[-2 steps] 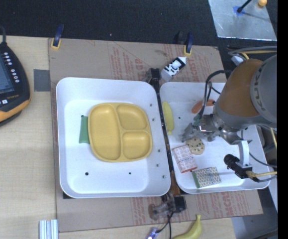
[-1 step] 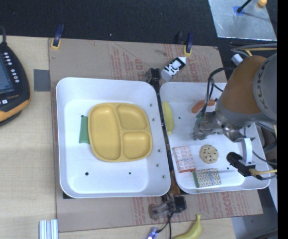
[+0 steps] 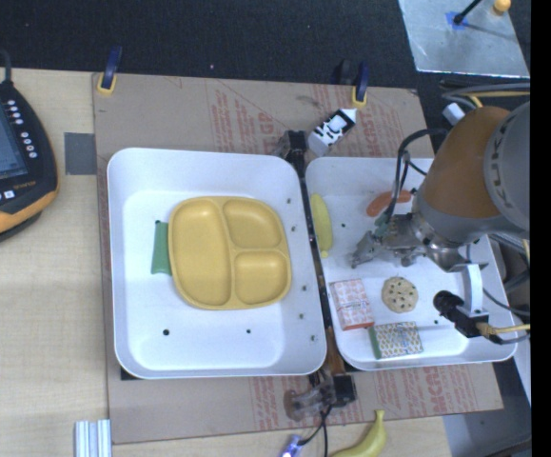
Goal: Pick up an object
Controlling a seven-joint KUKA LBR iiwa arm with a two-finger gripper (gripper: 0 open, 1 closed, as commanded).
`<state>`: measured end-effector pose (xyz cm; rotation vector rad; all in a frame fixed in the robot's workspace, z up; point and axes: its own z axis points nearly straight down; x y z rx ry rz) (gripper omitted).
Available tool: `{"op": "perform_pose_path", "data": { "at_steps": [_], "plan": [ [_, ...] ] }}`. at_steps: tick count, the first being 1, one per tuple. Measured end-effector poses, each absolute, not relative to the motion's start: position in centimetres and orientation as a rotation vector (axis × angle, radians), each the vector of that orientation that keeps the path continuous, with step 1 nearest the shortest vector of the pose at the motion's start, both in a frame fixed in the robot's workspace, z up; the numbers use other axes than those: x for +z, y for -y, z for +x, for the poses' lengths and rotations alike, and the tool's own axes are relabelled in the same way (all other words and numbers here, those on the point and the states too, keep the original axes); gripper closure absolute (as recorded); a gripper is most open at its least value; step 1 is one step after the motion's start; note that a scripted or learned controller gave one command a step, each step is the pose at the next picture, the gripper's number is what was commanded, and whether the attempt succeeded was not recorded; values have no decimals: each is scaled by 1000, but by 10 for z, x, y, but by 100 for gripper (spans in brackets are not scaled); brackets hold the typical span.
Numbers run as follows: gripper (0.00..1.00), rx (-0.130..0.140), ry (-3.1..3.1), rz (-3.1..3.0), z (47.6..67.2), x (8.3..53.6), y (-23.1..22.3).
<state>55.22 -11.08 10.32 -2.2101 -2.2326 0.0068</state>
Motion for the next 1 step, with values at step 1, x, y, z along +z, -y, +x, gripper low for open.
{"op": "perform_pose_path", "data": {
  "at_steps": [1],
  "plan": [
    [0, 3, 2223, -2216, 623, 92, 98]
  ]
}}
